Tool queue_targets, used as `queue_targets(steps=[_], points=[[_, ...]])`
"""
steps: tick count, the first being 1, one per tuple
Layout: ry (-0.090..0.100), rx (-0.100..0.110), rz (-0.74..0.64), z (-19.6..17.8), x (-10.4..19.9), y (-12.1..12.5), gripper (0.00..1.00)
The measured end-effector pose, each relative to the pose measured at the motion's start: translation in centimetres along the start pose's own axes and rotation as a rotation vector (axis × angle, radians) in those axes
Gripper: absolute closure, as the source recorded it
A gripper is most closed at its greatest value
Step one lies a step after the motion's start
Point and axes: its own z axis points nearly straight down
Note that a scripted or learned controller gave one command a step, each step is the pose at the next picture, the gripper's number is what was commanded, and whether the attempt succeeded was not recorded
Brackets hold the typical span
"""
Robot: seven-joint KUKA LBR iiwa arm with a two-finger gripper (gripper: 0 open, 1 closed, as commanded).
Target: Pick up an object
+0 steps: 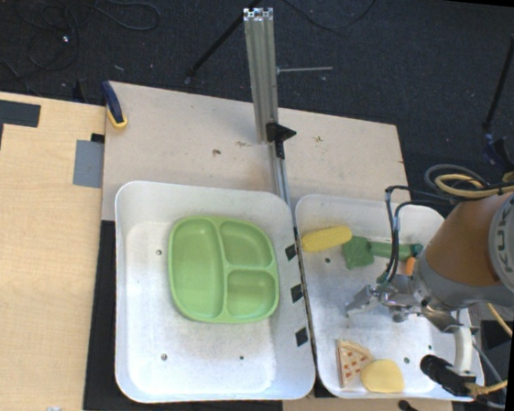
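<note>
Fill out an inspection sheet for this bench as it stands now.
Surface: two white bins, left bin and right bin, on a board.
Job's things: yellow banana-like toy, green toy, pizza slice toy, round yellow toy, all in the right bin.
Clutter: green divided plate in the left bin.
Grippers: pincer low over the right bin, nothing seen held.
Cables: loops on the dark floor; coil at right.
Surroundings: aluminium post, wooden table.
</note>
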Motion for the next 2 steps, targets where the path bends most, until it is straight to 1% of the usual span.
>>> queue_targets(steps=[1,2], points=[[0.002,-0.003,0.002,-1.3,0.0,0.1,1.00],[-0.002,-0.004,-0.003,-7.5,-0.6,0.4,1.00]])
